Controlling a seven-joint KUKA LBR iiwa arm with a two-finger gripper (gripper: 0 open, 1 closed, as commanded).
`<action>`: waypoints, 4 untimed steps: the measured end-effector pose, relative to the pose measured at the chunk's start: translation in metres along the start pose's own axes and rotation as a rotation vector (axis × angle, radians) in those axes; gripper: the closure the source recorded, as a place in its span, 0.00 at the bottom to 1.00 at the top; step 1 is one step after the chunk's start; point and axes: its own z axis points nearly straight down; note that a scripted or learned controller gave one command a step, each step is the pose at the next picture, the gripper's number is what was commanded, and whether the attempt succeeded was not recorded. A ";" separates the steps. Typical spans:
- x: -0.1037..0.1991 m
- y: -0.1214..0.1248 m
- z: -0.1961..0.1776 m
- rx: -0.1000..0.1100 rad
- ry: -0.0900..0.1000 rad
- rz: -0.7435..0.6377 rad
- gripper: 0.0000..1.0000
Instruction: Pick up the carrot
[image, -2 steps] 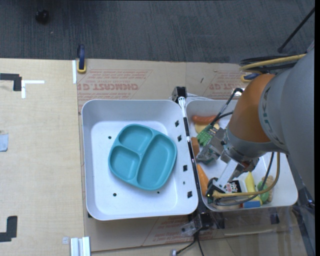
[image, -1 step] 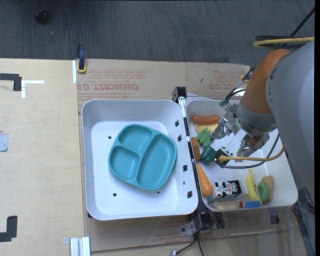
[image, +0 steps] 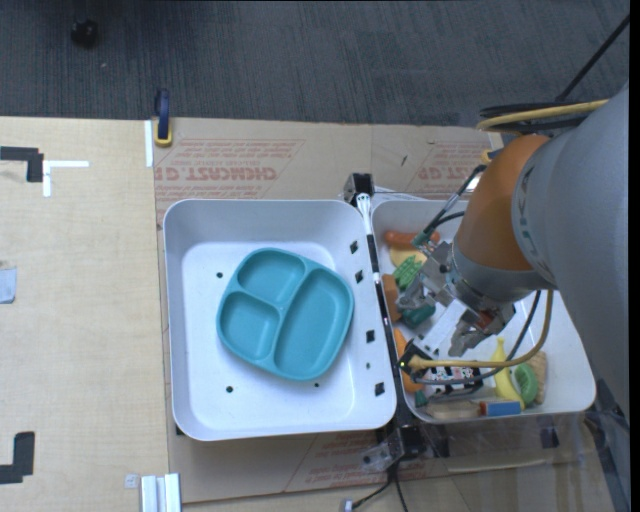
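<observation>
Carrot (image: 401, 239): small orange piece in right bin (image: 570, 330), near its far-left corner, just beyond pincer (image: 425, 300). Likely light, stiff, smooth plastic toy, tapered, may roll; best gripped across thick middle. Pincer low among jumbled toys in right bin, nearer than carrot; how far open, whether holding anything: cannot tell. Left bin (image: 190, 330) beside right bin holds glossy teal divided plate (image: 286, 312)

teal divided plate (image: 286, 314), left white bin (image: 190, 330)
</observation>
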 end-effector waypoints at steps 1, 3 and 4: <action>0.019 -0.036 0.000 -0.002 0.002 0.313 0.00; 0.038 -0.025 0.000 0.001 -0.001 0.334 0.00; 0.020 0.004 0.000 -0.001 0.000 0.367 0.00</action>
